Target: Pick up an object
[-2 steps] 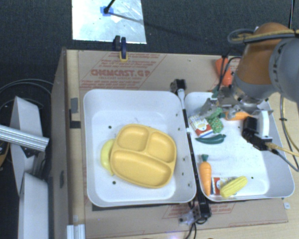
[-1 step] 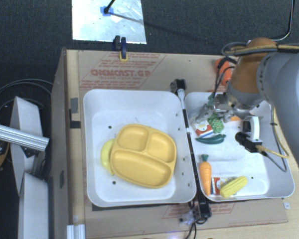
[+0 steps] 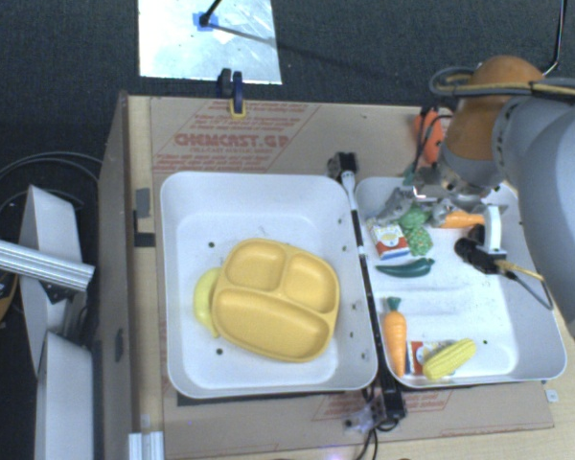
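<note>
Left bin: a shallow white plastic bin [image 3: 187, 218], well to the left of the small red, white and blue carton [image 3: 391, 243] that is taken here as the reference.
Plate: a yellow three-compartment plastic plate [image 3: 273, 300] is laid flat in the left bin, left of the carton and across the shared rim. A yellow curved piece [image 3: 204, 300] is partly covered by its left edge, and what it is cannot be told.
Right bin: a second shallow white plastic bin [image 3: 479, 305], in which the carton is lodged against the left wall.
Carrot: an orange toy carrot with a green top [image 3: 394, 332] is laid lengthwise, well nearer the camera than the carton.
Pepper: a dark green slender toy pepper [image 3: 405, 268] is found just on the near side of the carton.
Gripper: the grey metal gripper [image 3: 414, 199] is lowered just behind the carton and slightly right of it. Whether it is spread or closed cannot be told, and nothing is seen held.
Leafy piece: a green leafy toy vegetable [image 3: 417, 228] is pressed against the carton's right side, directly under the gripper. It is judged the likeliest object to be picked.
Corn: a yellow toy corn cob [image 3: 448, 357] lies right of the carton, at the near wall.
Risk: a clean grasp is judged difficult, since the carton and leafy piece are crowded together.
</note>
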You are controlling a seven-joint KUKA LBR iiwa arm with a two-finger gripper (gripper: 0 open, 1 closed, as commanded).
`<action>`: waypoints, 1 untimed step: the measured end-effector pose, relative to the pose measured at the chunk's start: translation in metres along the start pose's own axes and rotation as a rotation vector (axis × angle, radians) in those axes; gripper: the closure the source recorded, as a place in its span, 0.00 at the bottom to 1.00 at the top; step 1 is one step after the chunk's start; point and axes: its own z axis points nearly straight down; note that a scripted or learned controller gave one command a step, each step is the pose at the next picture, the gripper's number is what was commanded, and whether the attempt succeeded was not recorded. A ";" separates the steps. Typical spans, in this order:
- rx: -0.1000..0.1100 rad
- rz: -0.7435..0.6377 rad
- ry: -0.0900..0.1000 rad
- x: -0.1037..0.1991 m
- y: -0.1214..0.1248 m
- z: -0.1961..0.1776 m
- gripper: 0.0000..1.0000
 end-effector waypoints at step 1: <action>0.002 -0.001 -0.002 -0.001 -0.001 -0.010 1.00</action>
